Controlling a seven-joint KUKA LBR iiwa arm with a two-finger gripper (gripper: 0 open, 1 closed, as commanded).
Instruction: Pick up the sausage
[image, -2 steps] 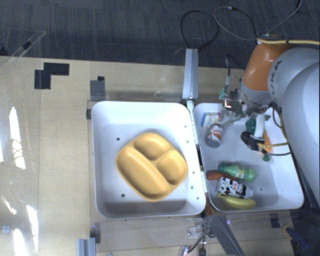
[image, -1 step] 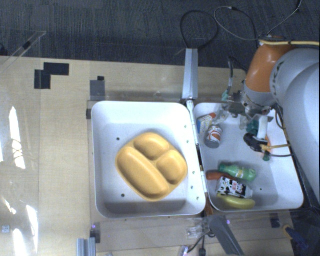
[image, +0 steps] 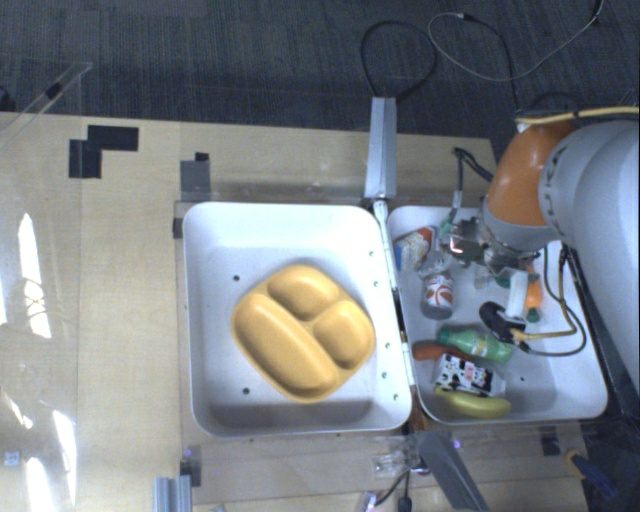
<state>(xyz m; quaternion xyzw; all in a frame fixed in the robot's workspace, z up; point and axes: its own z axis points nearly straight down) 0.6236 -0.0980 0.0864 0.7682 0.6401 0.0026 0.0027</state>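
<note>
Arm positioned over the right bin, gripper low among the clutter.

The gripper (image: 462, 250) is seen at the upper part of the right bin (image: 590, 395), beside a small can (image: 438, 294); its state cannot be told. The sausage (image: 427, 350) is found at that bin's left wall, partly covered by a green bottle (image: 478, 344). A banana (image: 472, 403) is seen lower. A yellow divided tray (image: 303, 330) is held in the left bin (image: 205, 300).

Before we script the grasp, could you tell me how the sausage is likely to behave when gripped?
The sausage looks round and smooth, so it may roll or slip. It lies partly under the green bottle, which would probably shift when it is pulled.
</note>
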